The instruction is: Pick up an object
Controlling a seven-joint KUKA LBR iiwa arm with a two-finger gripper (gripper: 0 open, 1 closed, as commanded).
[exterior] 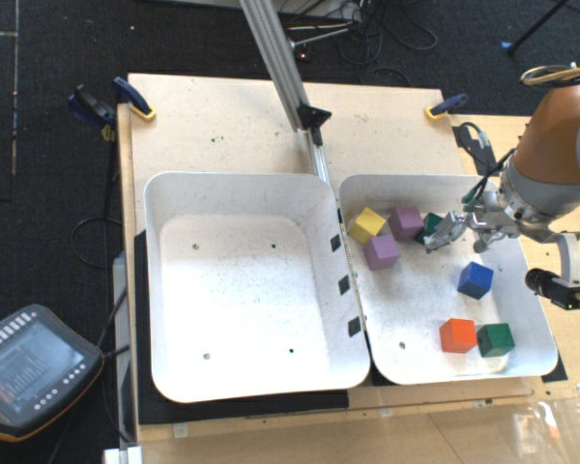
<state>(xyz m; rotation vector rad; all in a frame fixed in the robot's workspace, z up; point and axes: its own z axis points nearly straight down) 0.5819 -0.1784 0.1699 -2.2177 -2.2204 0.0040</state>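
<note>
Pincer [439, 233] beside purple block [405, 222]

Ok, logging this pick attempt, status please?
Gripper low in right bin, beside a dark green block. Nothing seen held. Purple blocks and yellow block crowd close.

A single fixed camera hangs above the bench [271, 124] and looks down at a slant, far enough off to take in both white bins: the left bin [164, 259] toward 9 o'clock, the right bin [522, 351] toward 3 o'clock. Dark floor lies at 12 o'clock. The arm [551, 153] enters from 3 o'clock.
</note>
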